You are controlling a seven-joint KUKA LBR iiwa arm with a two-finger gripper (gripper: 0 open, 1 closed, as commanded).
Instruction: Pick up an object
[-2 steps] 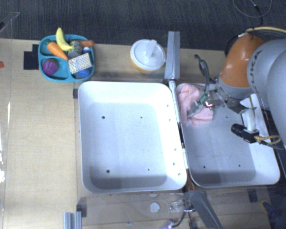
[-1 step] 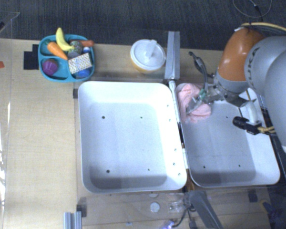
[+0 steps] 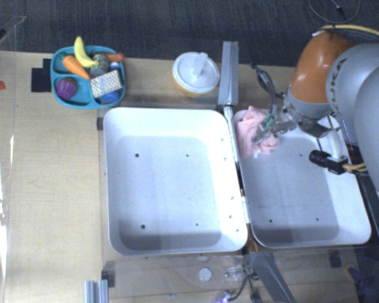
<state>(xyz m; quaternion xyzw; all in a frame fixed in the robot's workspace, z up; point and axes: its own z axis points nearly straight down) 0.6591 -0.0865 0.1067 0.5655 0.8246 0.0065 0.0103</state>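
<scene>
Two white bins on a worktop: left bin, right bin. A pink cloth lies in the right bin's far-left corner. The claw overlaps it; its grip is unclear.

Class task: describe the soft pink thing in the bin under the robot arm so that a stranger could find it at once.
Find the right bin of the two white ones. In its far left corner, by the divider, the gripper hangs over a crumpled pink cloth. It is the one soft, pink thing in the bins.
</scene>
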